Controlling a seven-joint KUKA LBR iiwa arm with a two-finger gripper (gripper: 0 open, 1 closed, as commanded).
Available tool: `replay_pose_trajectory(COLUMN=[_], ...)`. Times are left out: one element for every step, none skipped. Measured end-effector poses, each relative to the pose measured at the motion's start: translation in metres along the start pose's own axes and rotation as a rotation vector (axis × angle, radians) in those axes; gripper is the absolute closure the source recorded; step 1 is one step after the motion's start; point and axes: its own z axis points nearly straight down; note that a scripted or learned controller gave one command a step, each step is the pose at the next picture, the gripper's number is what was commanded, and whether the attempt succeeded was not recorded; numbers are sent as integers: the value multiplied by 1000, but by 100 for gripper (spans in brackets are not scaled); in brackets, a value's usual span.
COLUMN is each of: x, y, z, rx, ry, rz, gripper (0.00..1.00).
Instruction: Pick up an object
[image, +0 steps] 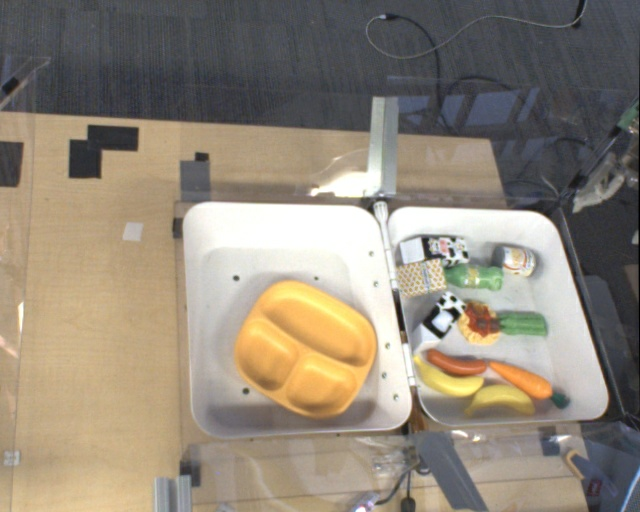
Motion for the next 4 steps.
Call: replay_pose_trajectory(x=[2,63,66,69], y=[1,69,69,69], z=[-12,-61,-73,-86], rx=[-5,-2,-8,-14], ry=[1,1,3,5], rz=[-10,157,145,133], gripper=[100,100,100,100])
